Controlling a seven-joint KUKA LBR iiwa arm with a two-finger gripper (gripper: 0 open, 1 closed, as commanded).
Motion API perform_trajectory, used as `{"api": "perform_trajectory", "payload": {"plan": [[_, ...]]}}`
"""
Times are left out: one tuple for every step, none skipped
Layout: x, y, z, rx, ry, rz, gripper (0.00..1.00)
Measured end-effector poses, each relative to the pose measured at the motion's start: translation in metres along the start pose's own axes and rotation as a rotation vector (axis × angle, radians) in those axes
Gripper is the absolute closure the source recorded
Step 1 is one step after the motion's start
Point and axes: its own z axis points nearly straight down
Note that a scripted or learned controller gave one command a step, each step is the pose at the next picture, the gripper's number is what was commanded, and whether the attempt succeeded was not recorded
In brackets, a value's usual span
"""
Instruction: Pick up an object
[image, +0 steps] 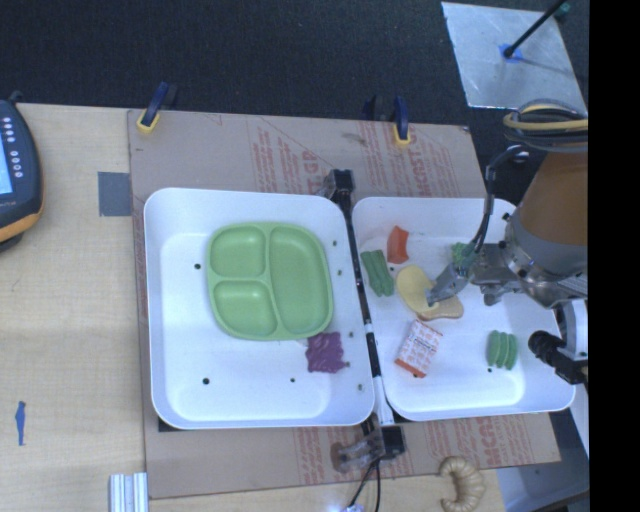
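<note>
Two bins side by side; my gripper (447, 285) sits low in the right bin (470, 405), tips at the pale yellow piece (420, 290), presumably lining up a grasp. I cannot tell how wide the jaws stand or whether they have hold of it.

pale green divided plate (270, 280) and purple lump (326, 352) in white left bin (160, 300); white right bin (470, 400) has orange piece (398, 242), green pieces (377, 271) (502, 350), cream-yellow piece (415, 290), red-and-white packet (419, 349).
</note>
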Motion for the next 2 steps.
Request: {"api": "perform_trajectory", "payload": {"plan": [[-0.015,0.039,0.104,-0.007,-0.005,-0.001,0.0],[-0.016,0.04,0.089,-0.008,-0.004,-0.001,1.0]]}}
